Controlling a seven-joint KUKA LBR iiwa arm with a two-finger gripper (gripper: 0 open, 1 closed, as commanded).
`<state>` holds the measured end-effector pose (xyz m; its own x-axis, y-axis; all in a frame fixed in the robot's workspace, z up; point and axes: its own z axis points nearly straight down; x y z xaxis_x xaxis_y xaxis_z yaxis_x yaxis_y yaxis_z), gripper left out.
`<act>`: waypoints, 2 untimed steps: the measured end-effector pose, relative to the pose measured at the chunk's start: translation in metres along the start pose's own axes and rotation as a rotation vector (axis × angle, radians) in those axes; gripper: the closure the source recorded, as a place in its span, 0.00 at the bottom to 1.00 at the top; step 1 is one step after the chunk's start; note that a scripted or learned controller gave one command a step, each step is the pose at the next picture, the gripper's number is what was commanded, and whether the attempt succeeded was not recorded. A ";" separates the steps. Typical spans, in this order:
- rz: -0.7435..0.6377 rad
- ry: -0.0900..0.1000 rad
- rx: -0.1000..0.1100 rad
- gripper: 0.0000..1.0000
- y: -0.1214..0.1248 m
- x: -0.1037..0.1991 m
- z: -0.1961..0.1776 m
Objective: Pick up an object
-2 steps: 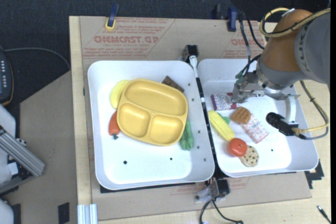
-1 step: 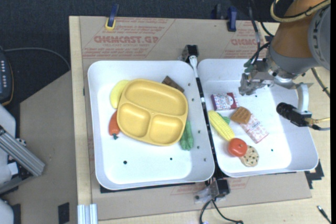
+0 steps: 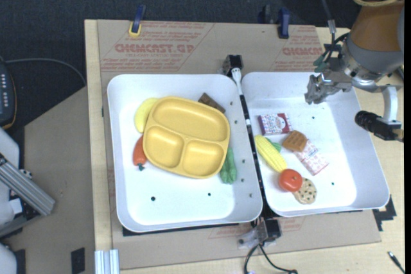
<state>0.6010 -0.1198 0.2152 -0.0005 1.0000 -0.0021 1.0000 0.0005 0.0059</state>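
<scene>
Above the right bin's [image 3: 359, 157] far corner, the gripper [image 3: 316, 94] is hanging with nothing visibly between its fingers; their spread is too small to tell. Toys are lying nearer: corn [image 3: 270, 152], a tomato [image 3: 290, 179], a cookie [image 3: 307, 191]. Centring squarely over one isolated piece before descending looks wisest.

One fixed cam, mounted above the bench [image 3: 192, 42] and looking down at a slant, w/ the far bench edge toward the top of the pic and the near edge at the bottom. Set back enough to take in both white bins whole, left bin [image 3: 128, 202] and right bin [image 3: 366, 183] side by side (plus dark floor beyond the bench at top and left). Arm [image 3: 379, 29] seen entering from the upper right corner, partly cut off by the frame.
</scene>
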 end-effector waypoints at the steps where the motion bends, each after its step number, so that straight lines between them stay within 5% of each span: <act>1: -0.001 0.001 0.002 1.00 0.001 0.000 -0.010; 2: -0.005 0.004 0.008 1.00 -0.002 0.056 -0.011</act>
<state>0.5986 -0.0641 0.2257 -0.0057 1.0000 0.0023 1.0000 0.0057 -0.0019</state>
